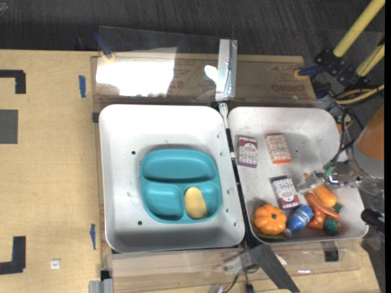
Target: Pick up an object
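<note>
The right bin [305, 118] holds several small items. Two little cartons lie toward its back: a red and white one [247, 151] and an orange and white one [278, 148]. A third carton [285, 192] lies in the middle. Along the front edge sit a toy pumpkin [269, 220], a blue item [299, 218] and an orange carrot-like toy [322, 204] with a green end. My gripper [322, 177] reaches in from the right and hangs low just above the carrot-like toy, beside the third carton. Nothing is visibly held in it.
The left bin [116, 163] holds a teal divided plate [177, 170] with a yellow oval item [195, 202] in its front right compartment. A clear plastic sheet and a metal bracket [225, 69] stand behind the bins. Cables and yellow struts [360, 23] lie at the far right.
</note>
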You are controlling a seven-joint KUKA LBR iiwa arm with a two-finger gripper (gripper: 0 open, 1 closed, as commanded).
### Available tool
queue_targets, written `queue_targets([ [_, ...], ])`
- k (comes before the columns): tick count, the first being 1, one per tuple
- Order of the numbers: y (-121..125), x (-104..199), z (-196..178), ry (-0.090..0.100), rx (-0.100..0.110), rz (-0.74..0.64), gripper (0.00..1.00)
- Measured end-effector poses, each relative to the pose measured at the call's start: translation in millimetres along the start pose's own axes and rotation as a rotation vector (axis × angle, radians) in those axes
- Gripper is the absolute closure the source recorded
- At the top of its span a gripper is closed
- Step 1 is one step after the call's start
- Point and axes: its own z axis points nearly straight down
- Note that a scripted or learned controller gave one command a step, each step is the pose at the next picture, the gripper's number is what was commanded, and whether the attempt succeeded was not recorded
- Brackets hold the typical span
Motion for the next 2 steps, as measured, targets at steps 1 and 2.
queue_targets([
  [1,-1.2,-4.2,-8.7,-0.009,0.0,0.005,1.0],
  [2,28.9,49.6,-94.8,-0.013,0.0,0.231,1.0],
])
